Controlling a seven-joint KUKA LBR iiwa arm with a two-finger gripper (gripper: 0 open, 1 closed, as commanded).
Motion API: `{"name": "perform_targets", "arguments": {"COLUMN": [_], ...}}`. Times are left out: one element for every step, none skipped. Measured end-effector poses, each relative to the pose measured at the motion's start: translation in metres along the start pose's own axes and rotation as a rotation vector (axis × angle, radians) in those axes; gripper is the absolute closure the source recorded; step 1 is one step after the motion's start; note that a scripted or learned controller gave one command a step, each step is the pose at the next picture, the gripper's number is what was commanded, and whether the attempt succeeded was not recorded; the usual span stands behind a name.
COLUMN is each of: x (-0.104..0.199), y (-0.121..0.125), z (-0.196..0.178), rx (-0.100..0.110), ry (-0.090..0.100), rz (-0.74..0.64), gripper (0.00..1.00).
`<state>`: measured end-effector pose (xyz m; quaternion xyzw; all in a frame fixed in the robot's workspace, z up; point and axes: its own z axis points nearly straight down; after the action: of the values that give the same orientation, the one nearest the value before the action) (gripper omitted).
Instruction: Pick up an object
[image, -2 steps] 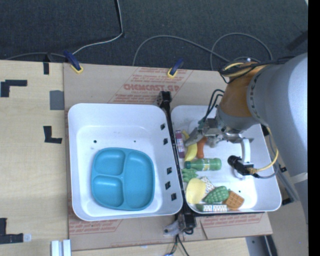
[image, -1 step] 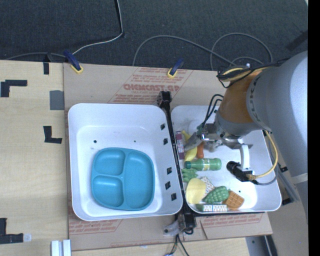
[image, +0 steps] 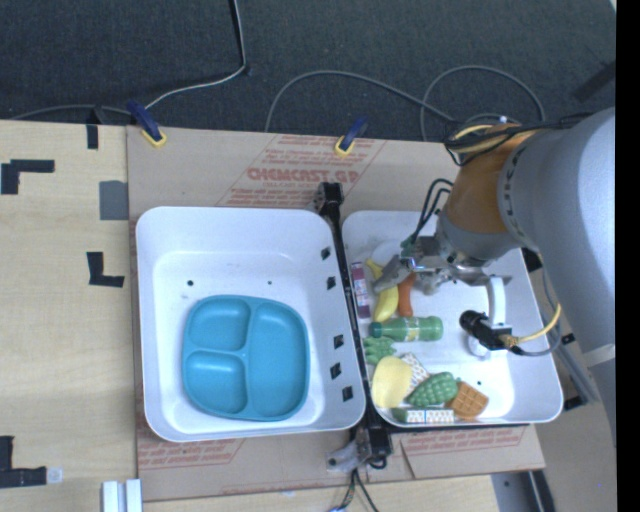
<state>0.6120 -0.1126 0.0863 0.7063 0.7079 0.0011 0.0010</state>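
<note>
Hovering jaws (image: 398, 283) — over carrot (image: 405, 298), right bin (image: 535, 385)

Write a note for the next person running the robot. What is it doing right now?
Gripper: low in the right bin, over the toy pile by the orange carrot; open or shut, cannot tell.
Things: green bottle, yellow piece and waffle lie in the right bin. Blue divided plate sits in the left bin.
Done: nothing seen lifted.
Left: grip one toy and raise it.

arm (image: 580, 200): grey | wrist band: orange | cables: black, yellow
</note>
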Motion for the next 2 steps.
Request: {"name": "perform_targets", "arguments": {"x": [0.0064,0.0048], "y": [0.0056,-0.0016], "z": [0.0002,-0.0001], "rx": [0.000,-0.002], "ry": [-0.002,-0.002], "rz": [0.001,0.000], "gripper": [0.00,0.00]}}
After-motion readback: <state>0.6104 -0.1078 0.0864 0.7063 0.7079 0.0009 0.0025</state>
